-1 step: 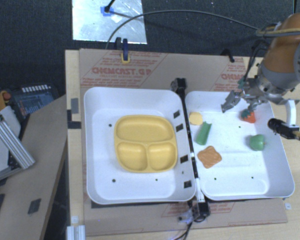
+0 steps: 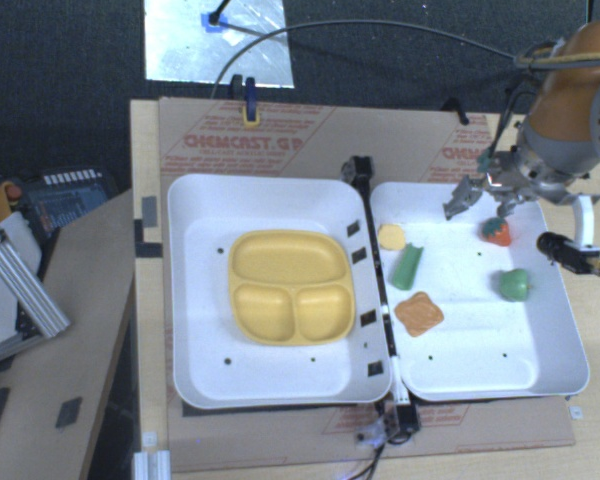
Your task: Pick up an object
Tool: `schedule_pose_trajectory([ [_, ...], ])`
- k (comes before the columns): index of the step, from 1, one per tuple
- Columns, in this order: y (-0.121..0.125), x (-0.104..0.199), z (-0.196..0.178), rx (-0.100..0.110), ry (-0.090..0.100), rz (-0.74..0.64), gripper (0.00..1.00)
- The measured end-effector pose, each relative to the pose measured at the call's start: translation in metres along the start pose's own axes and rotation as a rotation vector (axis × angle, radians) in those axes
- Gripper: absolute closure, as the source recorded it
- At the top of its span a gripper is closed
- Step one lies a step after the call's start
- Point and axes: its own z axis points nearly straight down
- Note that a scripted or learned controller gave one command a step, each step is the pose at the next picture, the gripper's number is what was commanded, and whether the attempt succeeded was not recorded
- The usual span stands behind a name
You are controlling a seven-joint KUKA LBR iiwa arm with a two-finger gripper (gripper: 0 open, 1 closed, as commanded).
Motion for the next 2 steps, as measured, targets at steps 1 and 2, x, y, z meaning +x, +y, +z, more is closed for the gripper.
schedule_pose_trajectory([
  [1, 0.000, -0.003, 0.042, 0.002, 0.000, 0.002, 0.00],
  [2, -0.008, 0.003, 0.099, 0.005, 0.001, 0.002, 0.00],
])
